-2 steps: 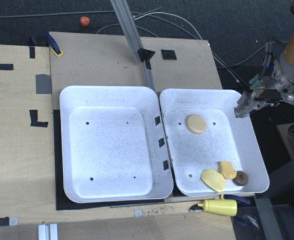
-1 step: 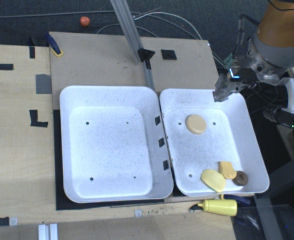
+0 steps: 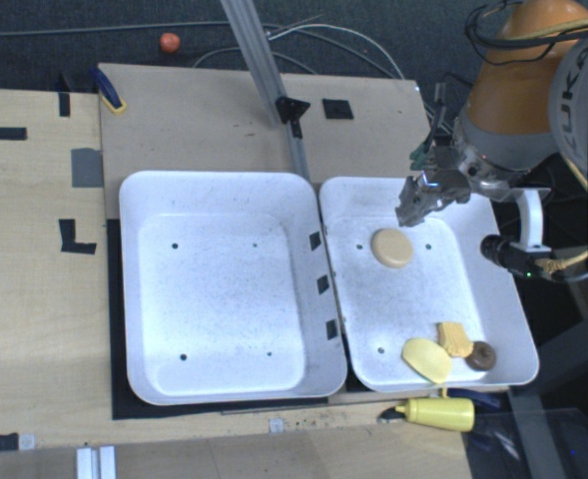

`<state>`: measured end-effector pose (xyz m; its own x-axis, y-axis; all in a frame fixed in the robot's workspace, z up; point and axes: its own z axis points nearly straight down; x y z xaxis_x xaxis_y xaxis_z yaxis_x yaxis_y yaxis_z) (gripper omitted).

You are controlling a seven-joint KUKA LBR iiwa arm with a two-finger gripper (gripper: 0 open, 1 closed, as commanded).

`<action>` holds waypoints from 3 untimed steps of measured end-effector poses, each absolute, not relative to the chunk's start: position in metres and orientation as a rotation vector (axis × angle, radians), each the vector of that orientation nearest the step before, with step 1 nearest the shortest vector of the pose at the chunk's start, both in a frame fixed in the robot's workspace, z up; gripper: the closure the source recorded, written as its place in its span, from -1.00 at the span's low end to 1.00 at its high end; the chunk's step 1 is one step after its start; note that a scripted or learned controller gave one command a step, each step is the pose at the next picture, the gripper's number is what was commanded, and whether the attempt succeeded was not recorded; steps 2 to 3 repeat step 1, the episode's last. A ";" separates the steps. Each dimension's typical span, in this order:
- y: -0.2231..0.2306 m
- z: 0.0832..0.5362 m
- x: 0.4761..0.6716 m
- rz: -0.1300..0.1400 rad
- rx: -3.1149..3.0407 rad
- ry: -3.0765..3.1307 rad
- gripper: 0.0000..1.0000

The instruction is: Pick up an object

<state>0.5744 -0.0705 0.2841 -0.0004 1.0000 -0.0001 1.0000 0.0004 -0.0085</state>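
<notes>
Camera view puts my arm (image 3: 528, 68) at the upper right of the frame, its orange band bulging above the grey wrist, which slants down and to the left over the far rim of the right bin (image 3: 498, 257). From here I see the gripper (image 3: 416, 208) low over that bin's upper part, just above and to the right of a round beige object (image 3: 392, 247). How its dark tip stands I cannot tell, and I see nothing held in it. Toward the lower right corner of the same bin lie a yellow piece (image 3: 426, 359), a small tan block (image 3: 454, 338) and a dark brown ring (image 3: 481, 356), close together. The left bin (image 3: 134, 267) sits beside it on the surface (image 3: 34, 287).
</notes>
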 end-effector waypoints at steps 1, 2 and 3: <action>-0.028 0.284 0.570 0.000 -2.217 -2.224 1.00; -0.028 0.284 0.570 0.000 -2.217 -2.224 1.00; -0.028 0.284 0.570 0.000 -2.217 -2.224 1.00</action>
